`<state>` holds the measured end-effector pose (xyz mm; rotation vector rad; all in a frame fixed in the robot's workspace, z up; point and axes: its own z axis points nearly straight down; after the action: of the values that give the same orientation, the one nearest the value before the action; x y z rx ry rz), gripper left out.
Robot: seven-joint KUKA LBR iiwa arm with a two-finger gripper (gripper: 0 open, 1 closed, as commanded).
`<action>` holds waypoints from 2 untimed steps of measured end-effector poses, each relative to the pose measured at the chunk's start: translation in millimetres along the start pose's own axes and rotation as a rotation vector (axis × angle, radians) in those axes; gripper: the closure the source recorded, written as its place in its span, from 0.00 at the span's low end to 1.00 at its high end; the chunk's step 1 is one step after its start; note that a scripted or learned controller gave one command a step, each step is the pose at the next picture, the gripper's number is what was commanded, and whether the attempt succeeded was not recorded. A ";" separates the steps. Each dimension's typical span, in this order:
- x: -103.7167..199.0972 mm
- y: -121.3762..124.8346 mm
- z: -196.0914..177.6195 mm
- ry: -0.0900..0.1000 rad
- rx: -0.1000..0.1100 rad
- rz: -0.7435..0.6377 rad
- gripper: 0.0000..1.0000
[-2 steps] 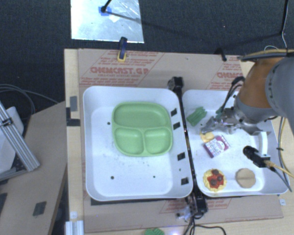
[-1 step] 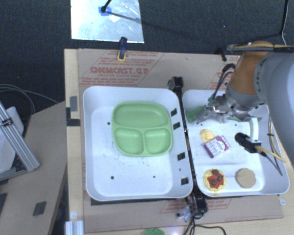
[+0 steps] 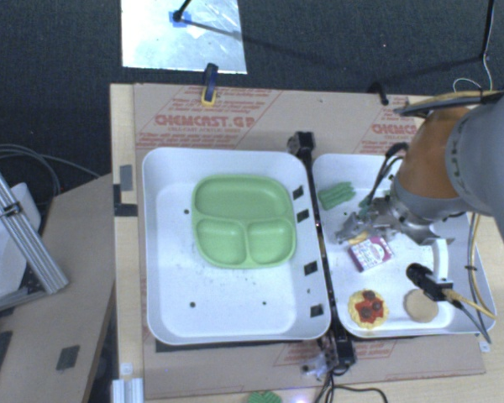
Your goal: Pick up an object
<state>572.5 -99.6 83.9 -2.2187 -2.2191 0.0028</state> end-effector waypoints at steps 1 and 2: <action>-0.3 3.5 -11.6 -0.001 -0.007 -0.002 1.00; -0.3 3.4 -11.2 -0.001 -0.007 -0.002 0.00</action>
<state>575.9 -99.9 95.1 -2.2205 -2.2252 -0.0034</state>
